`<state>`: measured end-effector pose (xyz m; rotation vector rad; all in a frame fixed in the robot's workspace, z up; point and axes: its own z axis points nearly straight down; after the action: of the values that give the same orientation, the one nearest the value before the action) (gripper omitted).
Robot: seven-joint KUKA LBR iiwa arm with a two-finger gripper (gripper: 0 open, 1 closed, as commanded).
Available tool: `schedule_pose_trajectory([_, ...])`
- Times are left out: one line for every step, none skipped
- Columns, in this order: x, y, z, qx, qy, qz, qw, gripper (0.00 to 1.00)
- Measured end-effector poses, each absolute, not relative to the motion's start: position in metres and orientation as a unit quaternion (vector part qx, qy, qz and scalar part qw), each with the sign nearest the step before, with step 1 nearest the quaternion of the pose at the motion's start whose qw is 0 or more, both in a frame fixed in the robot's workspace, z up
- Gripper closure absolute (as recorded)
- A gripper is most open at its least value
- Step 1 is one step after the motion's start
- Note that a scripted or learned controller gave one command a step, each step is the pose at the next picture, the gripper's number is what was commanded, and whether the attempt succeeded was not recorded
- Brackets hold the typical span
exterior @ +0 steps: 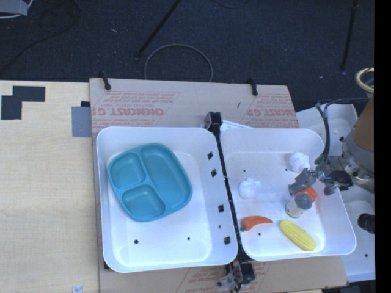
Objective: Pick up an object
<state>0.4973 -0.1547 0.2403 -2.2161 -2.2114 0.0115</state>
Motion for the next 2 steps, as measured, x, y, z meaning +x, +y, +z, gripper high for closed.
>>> schedule_pose_trajectory([0.499, -0.155, 0.246, -0.707, -0.707, 0.0005, 0.001, 0.00])
schedule_pose_trajectory([0.507, -0.150, 0.186, -0.707, -0.707, 0.0019, 0.004, 0.00])
